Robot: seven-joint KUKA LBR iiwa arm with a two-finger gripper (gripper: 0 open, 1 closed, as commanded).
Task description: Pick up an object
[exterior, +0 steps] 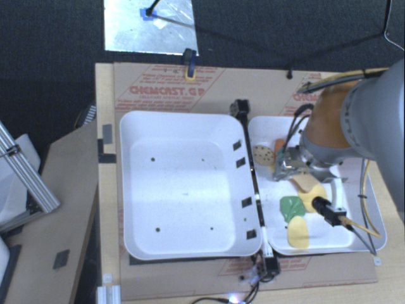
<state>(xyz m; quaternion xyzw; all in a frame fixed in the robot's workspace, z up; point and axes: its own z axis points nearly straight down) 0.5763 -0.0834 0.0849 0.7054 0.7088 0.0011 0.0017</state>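
My gripper [283,170] is low over the right bin [373,223], near its middle. Just left of it lies a round beige disc with small holes [261,154], and a small orange piece [279,145] sits behind it. Below the gripper are a tan piece [308,189], a green object [291,206] and a yellow object [298,233] near the bin's front. I see nothing lifted off the bin floor.
The left bin [136,189] stands beside the right one, with a black divider and clips [253,182] between them. The grey arm with its orange band [329,116] covers the right bin's back right part.
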